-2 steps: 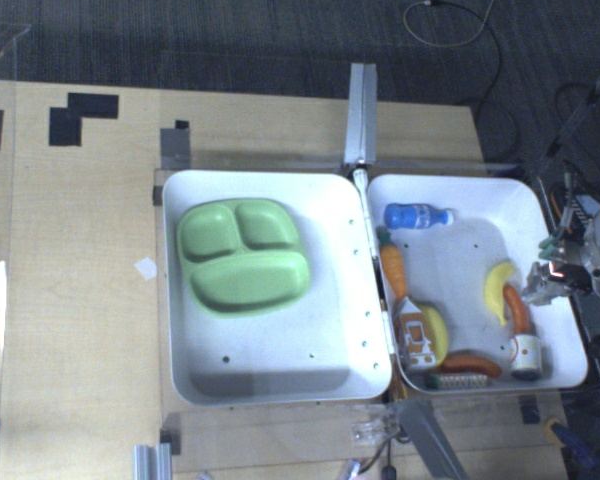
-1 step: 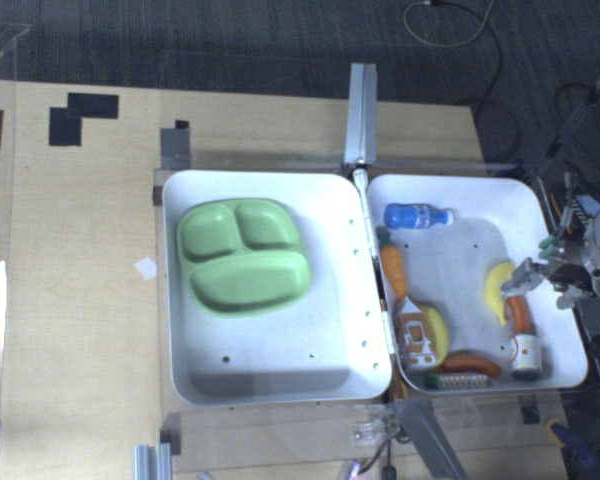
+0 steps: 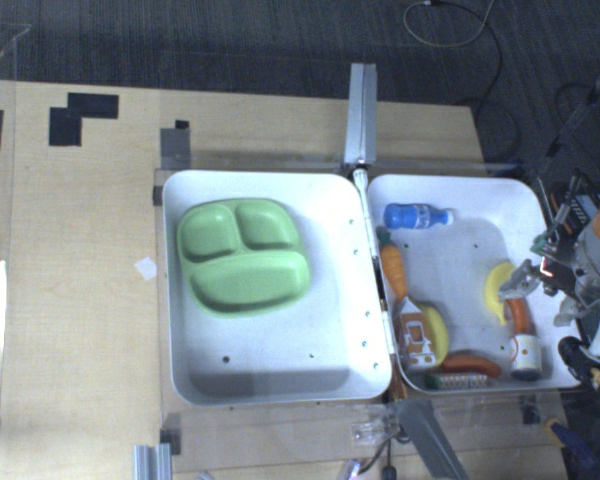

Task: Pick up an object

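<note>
My gripper (image 3: 543, 296) hangs over the right edge of the right bin (image 3: 460, 258), open, with nothing between its fingers. Just left of it and below lie a yellow banana-like piece (image 3: 497, 286), an orange-red piece (image 3: 520, 316) and a small white cylinder (image 3: 526, 353). Further left in the same bin are a blue bottle (image 3: 415, 216), a carrot (image 3: 393, 270), a small carton (image 3: 413, 335) against a yellow piece (image 3: 437, 333), and a red sausage (image 3: 468, 365) along the front wall.
The left bin (image 3: 280, 358) holds a green divided plate (image 3: 244, 255) in its back half. A metal post (image 3: 361, 113) stands behind the seam between the bins. Cables and dark gear crowd the right side by the arm.
</note>
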Motion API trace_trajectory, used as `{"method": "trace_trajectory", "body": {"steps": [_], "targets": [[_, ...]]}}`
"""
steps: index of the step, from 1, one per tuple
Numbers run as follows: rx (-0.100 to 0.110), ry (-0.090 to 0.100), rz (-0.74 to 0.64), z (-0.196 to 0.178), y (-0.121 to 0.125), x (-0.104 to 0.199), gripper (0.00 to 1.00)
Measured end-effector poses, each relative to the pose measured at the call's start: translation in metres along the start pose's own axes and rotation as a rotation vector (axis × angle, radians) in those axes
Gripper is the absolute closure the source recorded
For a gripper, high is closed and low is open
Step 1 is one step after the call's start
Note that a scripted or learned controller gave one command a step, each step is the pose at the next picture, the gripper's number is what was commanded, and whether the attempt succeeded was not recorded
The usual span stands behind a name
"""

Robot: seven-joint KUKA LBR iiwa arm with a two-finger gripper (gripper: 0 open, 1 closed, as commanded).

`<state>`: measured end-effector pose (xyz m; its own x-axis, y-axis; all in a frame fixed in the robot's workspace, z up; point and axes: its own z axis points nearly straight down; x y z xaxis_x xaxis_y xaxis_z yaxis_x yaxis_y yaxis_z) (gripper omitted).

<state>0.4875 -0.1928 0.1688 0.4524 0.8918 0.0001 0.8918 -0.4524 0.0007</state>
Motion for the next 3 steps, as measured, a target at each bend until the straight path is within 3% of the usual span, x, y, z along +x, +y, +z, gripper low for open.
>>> {"method": "trace_trajectory", "body": {"steps": [1, 2, 3], "targets": [[-0.003, 0.001, -0.005, 0.074, -0.001, 0.015, 0.0], [-0.006, 0.002, -0.01, 0.063, 0.0, 0.017, 1.0], [-0.003, 0.002, 0.084, -0.033, -0.037, 0.073, 1.0]]}}
